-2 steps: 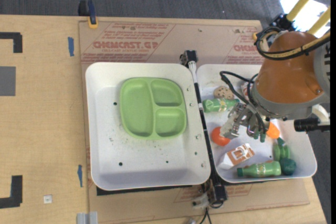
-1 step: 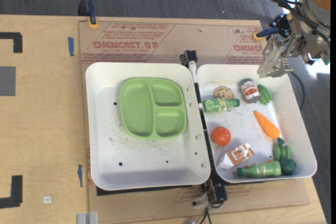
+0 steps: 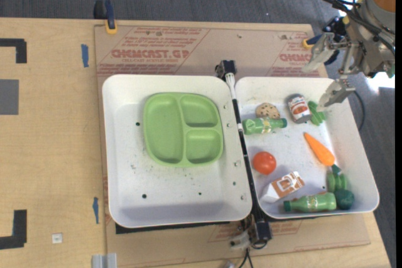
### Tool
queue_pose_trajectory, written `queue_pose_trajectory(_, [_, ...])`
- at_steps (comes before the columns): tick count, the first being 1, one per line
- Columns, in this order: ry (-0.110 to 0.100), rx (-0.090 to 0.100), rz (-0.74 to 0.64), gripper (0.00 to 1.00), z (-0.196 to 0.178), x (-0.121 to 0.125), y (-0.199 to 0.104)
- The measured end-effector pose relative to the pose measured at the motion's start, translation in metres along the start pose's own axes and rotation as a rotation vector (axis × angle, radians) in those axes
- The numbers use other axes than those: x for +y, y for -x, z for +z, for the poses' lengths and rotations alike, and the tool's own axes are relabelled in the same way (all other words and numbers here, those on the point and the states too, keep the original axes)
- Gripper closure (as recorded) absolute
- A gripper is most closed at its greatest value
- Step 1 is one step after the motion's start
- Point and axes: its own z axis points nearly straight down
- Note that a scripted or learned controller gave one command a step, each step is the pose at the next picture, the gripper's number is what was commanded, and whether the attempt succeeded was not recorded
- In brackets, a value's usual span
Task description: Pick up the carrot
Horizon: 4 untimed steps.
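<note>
Fingers [image 3: 331, 94] of the gripper [image 3: 321, 75] are seen spread apart, one tip near the upper rim of the right bin [image 3: 367, 163] and the other lower, over the bin's upper right corner; nothing is held between them. The gripper is carried at the end of the arm [image 3: 377, 16], which enters from the upper right of the camera view.

The carrot [image 3: 319, 149] is recorded lying on the floor of the right bin, toward its right wall, with a green leafy end toward the lower right. Its long axis is set on a diagonal, running from upper left to lower right. It is apart from the red tomato [image 3: 264, 162] on its left, and its leafy end lies just beside the dark green vegetable [image 3: 339, 188] at the bin's lower right corner.

From the lower fingertip, the carrot is placed below and slightly left in the view, with a small can [image 3: 298, 107] and a green item [image 3: 316, 113] between the two. It is judged that the coming move turns on this offset: the gripper would have to be brought down the frame and lowered, and the fingers turned to close across the carrot's narrow width, not along its diagonal. The grasp is not yet begun.
</note>
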Motion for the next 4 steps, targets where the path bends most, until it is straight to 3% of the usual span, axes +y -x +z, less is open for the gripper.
queue_pose_trajectory(1, [0.001,0.005,-0.093,0.00,0.103,-0.021,-0.052])
queue_pose_trajectory(2, [0.002,0.006,-0.336,0.00,0.249,-0.084,-0.019])
queue_pose_trajectory(3, [-0.001,0.000,-0.162,0.00,0.281,-0.086,-0.042])
queue_pose_trajectory(4, [-0.003,-0.005,-0.162,1.00,0.269,-0.086,-0.040])
